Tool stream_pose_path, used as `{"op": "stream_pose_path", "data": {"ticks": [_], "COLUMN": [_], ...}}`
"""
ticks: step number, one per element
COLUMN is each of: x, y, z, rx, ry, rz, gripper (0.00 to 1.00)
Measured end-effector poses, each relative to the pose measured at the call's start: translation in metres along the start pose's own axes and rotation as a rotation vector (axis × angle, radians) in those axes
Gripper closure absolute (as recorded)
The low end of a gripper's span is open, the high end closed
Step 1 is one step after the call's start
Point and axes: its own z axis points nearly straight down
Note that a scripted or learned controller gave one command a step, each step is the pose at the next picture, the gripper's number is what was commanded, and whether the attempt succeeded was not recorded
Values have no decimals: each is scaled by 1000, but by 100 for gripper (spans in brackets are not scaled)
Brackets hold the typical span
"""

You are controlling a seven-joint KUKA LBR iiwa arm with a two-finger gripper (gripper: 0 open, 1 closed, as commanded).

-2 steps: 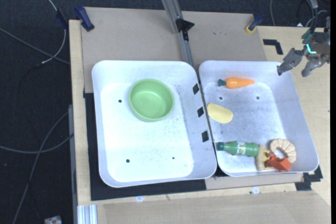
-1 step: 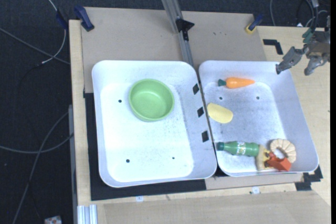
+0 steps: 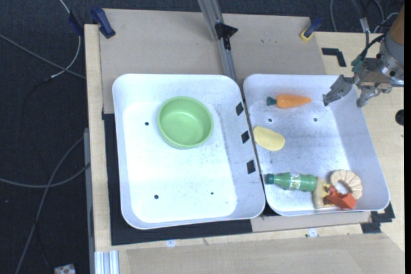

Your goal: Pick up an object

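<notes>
Partly cropped, open pincer (image 3: pixel 351 92) beside carrot (image 3: pixel 290 101).

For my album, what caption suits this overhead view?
Open gripper hovering above right bin near toy carrot; green bowl in left bin.

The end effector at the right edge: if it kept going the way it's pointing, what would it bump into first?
Likely the orange toy carrot in the right white bin; the open end effector points leftward toward it, though its height above the bin is unclear.

The tan counter (image 3: pixel 167 48) carries two shallow white bins side by side: the left bin (image 3: pixel 128 138) at nine o'clock, the right bin (image 3: pixel 359 138) at three o'clock, both resting on a dark mat (image 3: pixel 110 215).
</notes>
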Motion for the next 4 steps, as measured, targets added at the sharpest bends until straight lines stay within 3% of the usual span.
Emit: {"op": "stream_pose_path", "data": {"ticks": [2,3,4], "x": [3,3,8], "y": [1,3,12], "z": [85,70,8], "rx": [-2,-10,-21], "ry": [0,-1,-6], "rz": [0,0,-3], "gripper": [0,100,100]}}
